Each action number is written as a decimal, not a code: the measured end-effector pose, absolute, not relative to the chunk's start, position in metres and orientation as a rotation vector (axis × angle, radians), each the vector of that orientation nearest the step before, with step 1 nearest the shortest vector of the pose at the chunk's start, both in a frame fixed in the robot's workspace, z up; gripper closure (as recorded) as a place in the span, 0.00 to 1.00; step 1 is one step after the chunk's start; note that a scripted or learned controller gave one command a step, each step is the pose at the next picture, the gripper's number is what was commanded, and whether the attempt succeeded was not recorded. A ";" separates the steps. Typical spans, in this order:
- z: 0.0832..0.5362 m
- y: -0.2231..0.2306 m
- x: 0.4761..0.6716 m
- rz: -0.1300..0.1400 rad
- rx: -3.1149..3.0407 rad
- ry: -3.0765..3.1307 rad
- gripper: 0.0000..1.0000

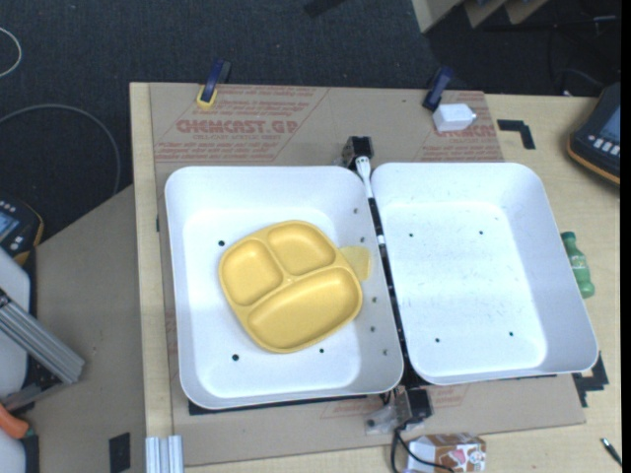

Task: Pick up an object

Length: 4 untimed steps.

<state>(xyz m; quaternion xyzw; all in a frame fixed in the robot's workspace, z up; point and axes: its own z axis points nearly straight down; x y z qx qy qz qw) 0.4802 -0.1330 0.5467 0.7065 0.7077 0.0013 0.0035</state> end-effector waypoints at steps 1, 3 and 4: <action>0.403 -0.137 0.478 -0.013 2.233 2.228 1.00; 0.307 -0.225 0.479 -0.001 2.224 2.221 1.00; 0.320 -0.224 0.499 0.002 2.216 2.219 1.00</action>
